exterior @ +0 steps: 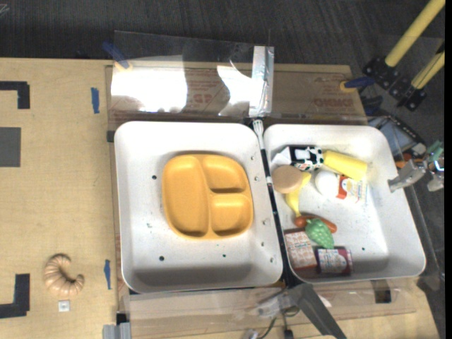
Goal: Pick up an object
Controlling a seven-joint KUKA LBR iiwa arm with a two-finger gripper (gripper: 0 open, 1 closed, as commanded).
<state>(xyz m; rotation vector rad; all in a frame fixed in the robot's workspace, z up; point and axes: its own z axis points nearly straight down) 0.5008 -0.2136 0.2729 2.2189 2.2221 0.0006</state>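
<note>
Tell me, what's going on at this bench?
A robot arm is meant to pick up an object from these two white bins. The left bin holds a yellow divided tray. The right bin holds a jumble of small things: a banana, a yellow bottle, a carrot and some packets. The gripper sits at the right bin's far right edge, apart from the pile, and nothing has been lifted yet. A toy croissant lies on the bench outside the bins.

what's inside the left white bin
A yellow divided plate with three compartments lies in the left bin, roughly centred. Whatever is under the plate is covered.
</note>
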